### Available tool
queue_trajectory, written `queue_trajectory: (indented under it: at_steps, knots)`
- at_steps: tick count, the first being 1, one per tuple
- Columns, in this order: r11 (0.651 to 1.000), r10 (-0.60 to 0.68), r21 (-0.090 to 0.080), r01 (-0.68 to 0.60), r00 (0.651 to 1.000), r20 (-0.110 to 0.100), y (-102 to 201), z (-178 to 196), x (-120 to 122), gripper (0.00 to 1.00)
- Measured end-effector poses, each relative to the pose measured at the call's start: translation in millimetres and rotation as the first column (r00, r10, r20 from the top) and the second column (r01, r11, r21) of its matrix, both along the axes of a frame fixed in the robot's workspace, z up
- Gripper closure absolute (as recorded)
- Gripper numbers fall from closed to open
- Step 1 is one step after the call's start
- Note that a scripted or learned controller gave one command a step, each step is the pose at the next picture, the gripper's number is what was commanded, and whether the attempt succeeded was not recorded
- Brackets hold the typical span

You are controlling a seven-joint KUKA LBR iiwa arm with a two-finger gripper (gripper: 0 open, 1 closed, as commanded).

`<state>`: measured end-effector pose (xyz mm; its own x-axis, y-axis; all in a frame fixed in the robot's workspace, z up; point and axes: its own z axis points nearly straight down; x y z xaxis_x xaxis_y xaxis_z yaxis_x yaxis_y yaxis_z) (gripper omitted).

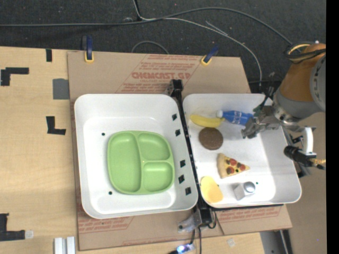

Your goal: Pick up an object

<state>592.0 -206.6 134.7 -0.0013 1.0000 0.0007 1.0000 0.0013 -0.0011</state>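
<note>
Brown cardboard, red "CHEMCAST GP" print; gripper nr bottle.

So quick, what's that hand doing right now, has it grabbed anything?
Hand: low in the right bin, beside the blue bottle; whether it is open, closed or holding anything cannot be told.

Right bin: floor crowded. A banana, blue bottle and brown disc cluster near the far wall; a pizza slice lies mid-floor; a yellow piece and small grey block sit by the near wall. Open floor lies along the right side. Left bin: a green divided plate fills the centre, with bare margins around it.
</note>
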Motion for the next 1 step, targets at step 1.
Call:
queue_trajectory:
  at_steps: [1]
  knots:
    - [1.000,0.002,-0.001,-0.002,1.000,0.002,10.3,50.2,6.0,1.00]
